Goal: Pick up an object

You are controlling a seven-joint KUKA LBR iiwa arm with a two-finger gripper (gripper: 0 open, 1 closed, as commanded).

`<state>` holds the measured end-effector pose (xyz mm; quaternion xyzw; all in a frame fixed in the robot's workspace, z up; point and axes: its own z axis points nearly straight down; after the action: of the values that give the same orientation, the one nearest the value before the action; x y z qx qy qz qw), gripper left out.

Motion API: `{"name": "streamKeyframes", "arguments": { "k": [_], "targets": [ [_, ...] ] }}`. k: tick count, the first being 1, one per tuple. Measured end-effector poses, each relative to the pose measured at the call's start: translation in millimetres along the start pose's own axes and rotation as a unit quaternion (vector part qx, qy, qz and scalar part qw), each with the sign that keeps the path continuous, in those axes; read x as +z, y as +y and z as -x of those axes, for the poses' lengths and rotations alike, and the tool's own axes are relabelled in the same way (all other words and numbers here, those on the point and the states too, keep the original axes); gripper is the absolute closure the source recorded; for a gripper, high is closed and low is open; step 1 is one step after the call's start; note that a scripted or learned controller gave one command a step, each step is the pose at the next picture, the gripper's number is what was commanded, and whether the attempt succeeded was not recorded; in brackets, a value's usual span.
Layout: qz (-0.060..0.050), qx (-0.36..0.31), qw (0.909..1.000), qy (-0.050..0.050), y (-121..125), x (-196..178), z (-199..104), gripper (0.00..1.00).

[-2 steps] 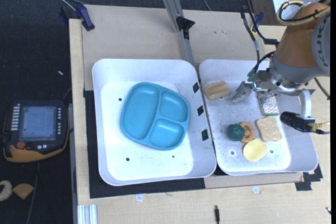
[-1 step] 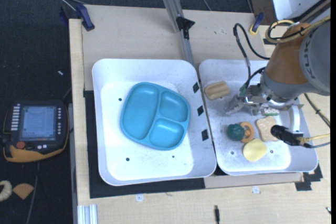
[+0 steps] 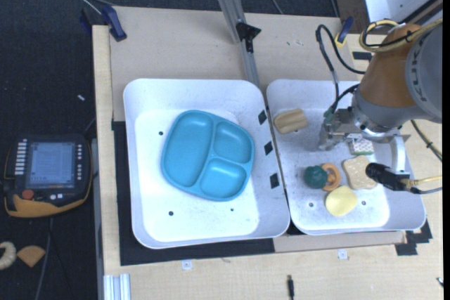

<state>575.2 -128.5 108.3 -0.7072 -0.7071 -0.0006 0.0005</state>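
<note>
The arm (image 3: 394, 74) reaches in from the right over the right bin (image 3: 302, 98), with its claw (image 3: 329, 137) lowered into the upper middle of that bin; whether it is released or clenched I cannot tell. A tan roll (image 3: 290, 121) lies just to the claw's left. Nearer the front sit a teal and orange toy (image 3: 320, 176), a toast-shaped piece (image 3: 359, 173) and a yellow lemon-like object (image 3: 341, 202), close together. The left bin (image 3: 140, 102) holds a blue divided plate (image 3: 207, 154). Both bins rest on the tabletop (image 3: 176, 24)

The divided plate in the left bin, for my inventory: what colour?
Light blue plate, seen in the camera view.
</note>
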Motion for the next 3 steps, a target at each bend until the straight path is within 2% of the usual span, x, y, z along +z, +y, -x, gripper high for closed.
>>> {"name": "streamKeyframes", "arguments": {
  "k": [1,3],
  "targets": [
    [0.002,0.000,1.0000,-0.001,-6,-60,2,1.00],
    [0.003,-0.001,1.0000,-0.002,-2,-158,1,1.00]
  ]
}}
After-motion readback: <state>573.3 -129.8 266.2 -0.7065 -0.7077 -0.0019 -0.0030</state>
